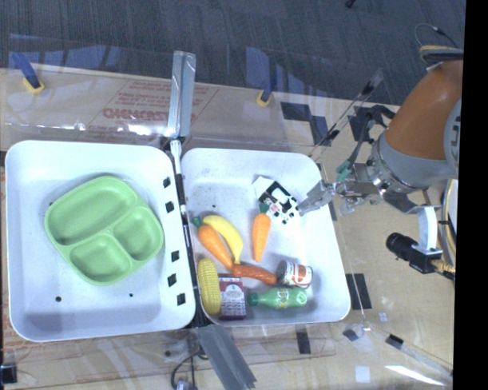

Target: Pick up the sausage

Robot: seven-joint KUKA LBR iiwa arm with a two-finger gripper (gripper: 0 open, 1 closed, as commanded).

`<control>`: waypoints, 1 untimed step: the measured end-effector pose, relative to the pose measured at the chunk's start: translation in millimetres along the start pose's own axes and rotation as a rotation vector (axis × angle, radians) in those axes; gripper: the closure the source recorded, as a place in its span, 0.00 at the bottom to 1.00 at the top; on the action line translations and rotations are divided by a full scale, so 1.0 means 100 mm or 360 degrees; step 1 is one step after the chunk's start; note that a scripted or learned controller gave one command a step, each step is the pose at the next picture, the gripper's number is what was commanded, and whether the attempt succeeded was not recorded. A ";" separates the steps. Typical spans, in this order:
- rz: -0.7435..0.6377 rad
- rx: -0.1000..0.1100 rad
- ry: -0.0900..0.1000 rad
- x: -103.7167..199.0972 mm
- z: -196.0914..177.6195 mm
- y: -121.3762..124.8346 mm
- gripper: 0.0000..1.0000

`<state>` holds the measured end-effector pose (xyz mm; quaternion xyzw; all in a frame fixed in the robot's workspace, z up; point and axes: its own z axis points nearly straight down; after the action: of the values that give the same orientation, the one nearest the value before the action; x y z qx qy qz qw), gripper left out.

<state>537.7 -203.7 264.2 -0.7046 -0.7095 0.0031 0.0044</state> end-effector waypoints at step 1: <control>-0.0480 0.0000 0.0001 0.05 -0.05 -0.03 0.00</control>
<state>534.8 -198.8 268.9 -0.5901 -0.8073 0.0021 0.0051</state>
